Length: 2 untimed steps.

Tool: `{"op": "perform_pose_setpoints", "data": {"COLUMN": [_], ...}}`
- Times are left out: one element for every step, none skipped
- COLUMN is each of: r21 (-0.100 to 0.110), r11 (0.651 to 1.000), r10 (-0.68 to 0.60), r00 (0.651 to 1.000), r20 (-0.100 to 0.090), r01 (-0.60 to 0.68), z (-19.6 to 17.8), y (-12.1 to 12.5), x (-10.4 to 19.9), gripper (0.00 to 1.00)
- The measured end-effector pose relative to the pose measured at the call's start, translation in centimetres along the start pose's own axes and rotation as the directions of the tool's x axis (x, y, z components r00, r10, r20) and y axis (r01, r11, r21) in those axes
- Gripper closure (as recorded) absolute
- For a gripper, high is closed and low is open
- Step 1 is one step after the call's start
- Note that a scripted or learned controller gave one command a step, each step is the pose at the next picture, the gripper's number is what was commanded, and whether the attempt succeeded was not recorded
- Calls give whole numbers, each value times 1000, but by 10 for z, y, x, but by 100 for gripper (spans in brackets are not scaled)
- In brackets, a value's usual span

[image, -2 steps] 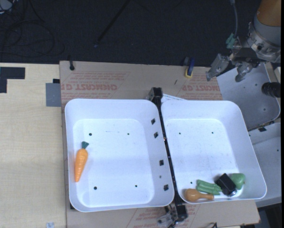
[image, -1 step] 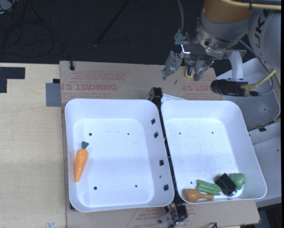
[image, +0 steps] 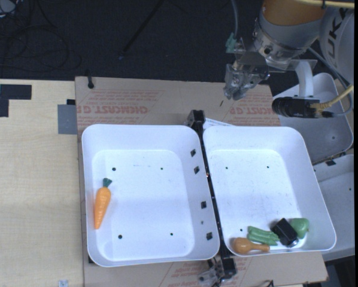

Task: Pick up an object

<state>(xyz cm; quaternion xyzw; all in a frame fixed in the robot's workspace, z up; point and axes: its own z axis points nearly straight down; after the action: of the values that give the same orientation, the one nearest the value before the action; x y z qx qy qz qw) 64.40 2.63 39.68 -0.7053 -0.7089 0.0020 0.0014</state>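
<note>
Pale wood bench (image: 29, 184) fills the left of the camera view, with a brown cardboard sheet (image: 149, 103) laid over its middle and dark floor with loose cables beyond the far edge. On the cardboard sit two shallow white bins side by side, joined along a black clip strip (image: 203, 184).

In the left bin (image: 137, 137) an orange toy carrot (image: 102, 204) with a green top lies near the left wall, about halfway along it, its tip pointing toward the near edge. It lies well apart from everything else.

In the right bin (image: 257, 137) four small things are crowded into the near right corner: a tan pear-shaped piece (image: 249, 246) against the near wall, a green pod-like piece (image: 263, 235) just beside it, a black block (image: 285, 231) touching the pod's right end, and a rounded green piece (image: 299, 225) partly behind the block.

From the upper right the grey arm (image: 293, 23) with its orange band reaches in. Its gripper (image: 234, 91) hangs above the cardboard past the far edge of the right bin, near that bin's far left corner, well apart from all the objects. The fingers are small and blurred here; they seem to carry nothing, but whether they are parted or closed cannot be made out.
</note>
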Motion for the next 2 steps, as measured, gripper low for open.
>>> {"op": "perform_pose_setpoints", "data": {"r21": [-2,-10], "r11": [1000,1000], "r10": [11,-6], "r00": [1000,1000], "r20": [0,-4], "r01": [-11,6], "z": [-18,-94], "y": [-49,-44], "x": [-58,46], "gripper": [100,100]}}
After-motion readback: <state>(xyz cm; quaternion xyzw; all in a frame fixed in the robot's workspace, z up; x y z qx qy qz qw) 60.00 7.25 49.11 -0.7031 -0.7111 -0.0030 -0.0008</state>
